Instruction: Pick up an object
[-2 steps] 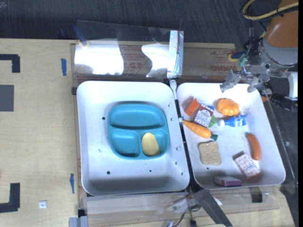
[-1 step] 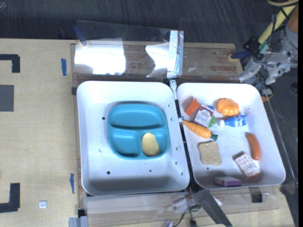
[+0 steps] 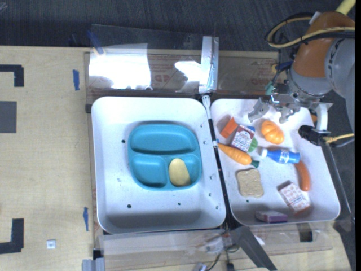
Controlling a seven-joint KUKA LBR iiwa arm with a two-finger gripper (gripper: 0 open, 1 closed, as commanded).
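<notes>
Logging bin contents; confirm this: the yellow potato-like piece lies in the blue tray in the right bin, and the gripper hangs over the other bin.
Wrong bin. The camera view shows the yellow piece in the blue tray in the left bin; the gripper hangs over the right bin.

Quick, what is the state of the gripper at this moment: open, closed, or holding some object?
Gripper: open, holding nothing; it hangs at the back of the right bin, just above the orange toy.
</notes>
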